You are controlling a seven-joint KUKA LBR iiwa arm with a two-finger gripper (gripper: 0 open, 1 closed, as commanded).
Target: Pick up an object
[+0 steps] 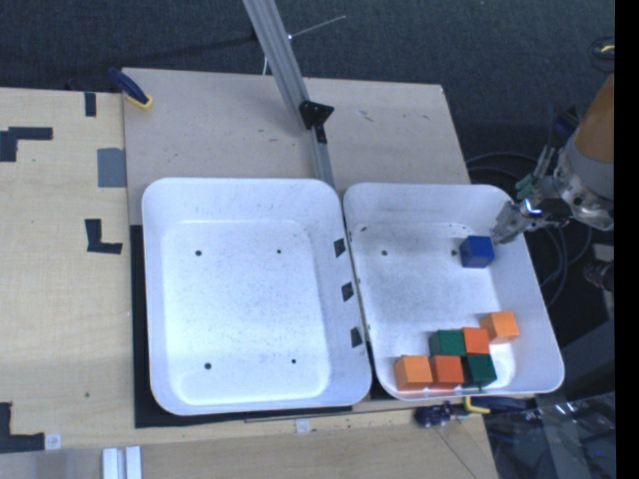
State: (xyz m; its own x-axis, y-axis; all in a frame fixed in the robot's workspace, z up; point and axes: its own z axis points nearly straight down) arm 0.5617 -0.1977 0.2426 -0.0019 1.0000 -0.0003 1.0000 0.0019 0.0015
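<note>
Gripper poised just right of blue cube, likely lining up a grasp; jaw state indeterminable

This looks like a robotics lab. A plywood bench carries two white bins, taped marks and a slanted metal rail. Loose cables trail over dark carpet under the arm.

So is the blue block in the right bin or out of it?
In. The blue block sits on the right bin floor near its far right corner.
</note>
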